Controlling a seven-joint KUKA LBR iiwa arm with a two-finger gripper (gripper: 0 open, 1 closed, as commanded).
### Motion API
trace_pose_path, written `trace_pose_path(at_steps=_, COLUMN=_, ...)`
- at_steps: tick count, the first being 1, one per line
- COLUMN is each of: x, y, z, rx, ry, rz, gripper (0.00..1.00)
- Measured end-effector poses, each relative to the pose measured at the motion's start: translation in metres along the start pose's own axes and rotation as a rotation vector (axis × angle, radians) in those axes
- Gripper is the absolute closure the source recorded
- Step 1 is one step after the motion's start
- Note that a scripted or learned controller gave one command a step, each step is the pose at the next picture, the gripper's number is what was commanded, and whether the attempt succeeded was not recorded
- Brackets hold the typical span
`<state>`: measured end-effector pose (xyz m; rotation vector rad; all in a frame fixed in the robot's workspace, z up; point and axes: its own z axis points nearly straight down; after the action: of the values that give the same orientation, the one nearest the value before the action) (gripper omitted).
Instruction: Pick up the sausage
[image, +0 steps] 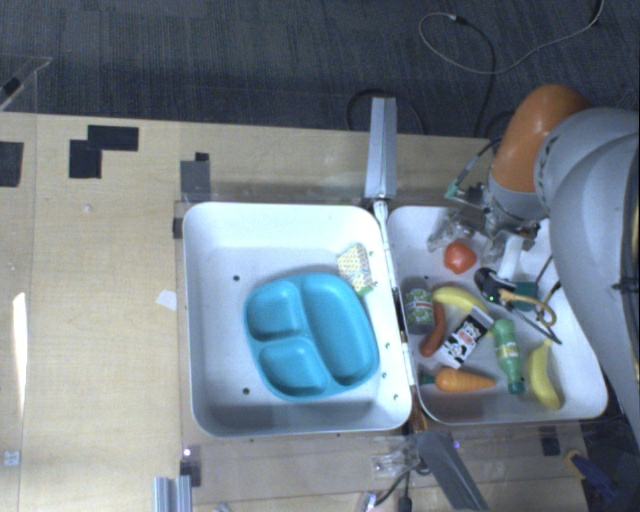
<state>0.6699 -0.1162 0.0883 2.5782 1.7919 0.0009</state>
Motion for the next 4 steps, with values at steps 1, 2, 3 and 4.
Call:
trace_pose_path(at_steps=1, x=0.003, y=0.003, z=-0.014, rx=-0.014, ry=0.002, rz=-0.009, gripper=1.00)
trace_pose_path(at_steps=2, x=0.072, y=-0.026, z=-0.099, rx=-0.004, ry=0.004, rz=0.070, gripper=1.00)
trace_pose_path(at_steps=3, x=0.097, y=-0.087, z=-0.097, rx=0.001, ry=0.003, rz=0.396, gripper=1.00)
trace_pose_path(at_steps=4, x=0.128, y=-0.115, z=-0.202, rx=-0.002, ry=0.004, rz=0.178, gripper=1.00)
